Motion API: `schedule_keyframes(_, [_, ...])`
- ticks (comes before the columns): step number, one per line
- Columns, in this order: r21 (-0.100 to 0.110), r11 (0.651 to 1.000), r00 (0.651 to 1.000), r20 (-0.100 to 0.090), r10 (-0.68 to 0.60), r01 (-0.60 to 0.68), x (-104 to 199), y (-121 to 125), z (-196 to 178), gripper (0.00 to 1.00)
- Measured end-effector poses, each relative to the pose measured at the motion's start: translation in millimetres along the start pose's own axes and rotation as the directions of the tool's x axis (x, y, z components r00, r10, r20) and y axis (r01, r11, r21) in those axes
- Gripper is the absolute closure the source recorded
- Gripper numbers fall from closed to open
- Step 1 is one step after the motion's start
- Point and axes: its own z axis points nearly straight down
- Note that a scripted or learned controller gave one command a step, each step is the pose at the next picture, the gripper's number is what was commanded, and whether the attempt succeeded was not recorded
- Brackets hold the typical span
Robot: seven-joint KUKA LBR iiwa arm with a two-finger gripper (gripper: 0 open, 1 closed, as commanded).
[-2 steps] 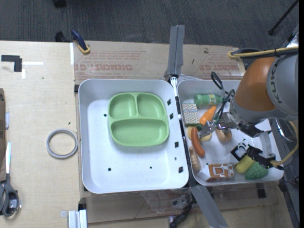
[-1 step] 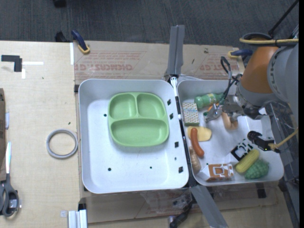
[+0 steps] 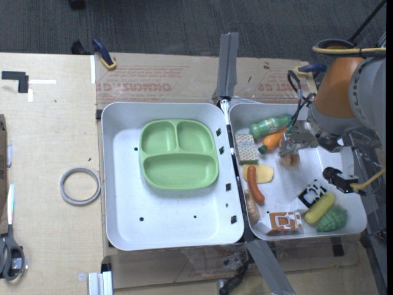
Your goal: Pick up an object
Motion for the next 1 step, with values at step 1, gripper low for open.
schedule_keyframes(1, [0.009,0.993,0.993,-0.005,0.116,-0.116,23.2,-13.2,-118.1,1.00])
